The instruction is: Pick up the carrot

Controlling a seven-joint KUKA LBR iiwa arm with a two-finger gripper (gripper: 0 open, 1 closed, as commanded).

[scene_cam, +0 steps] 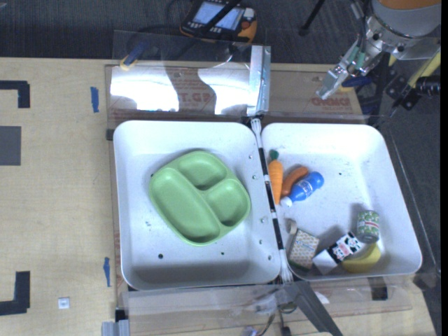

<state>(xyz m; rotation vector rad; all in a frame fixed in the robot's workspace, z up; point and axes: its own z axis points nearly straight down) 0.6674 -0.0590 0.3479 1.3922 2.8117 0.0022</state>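
Note:
The carrot [276, 177] is orange with a green top. It lies in the right bin [350, 145] against the left wall, pointing toward the front. An orange piece [295, 176] and a blue-and-white bottle [306, 186] lie right beside it. My gripper [334, 81] hangs at the top right, raised over the bench behind the right bin's far rim. It is well apart from the carrot and nothing shows in it.
The left bin [140, 145] bears a green divided plate [200, 196]. At the right bin's front lie a patterned box [303, 248], a black-and-white carton [344, 248], a banana [367, 258] and a green can [368, 225]. A metal divider [258, 79] stands behind the bins.

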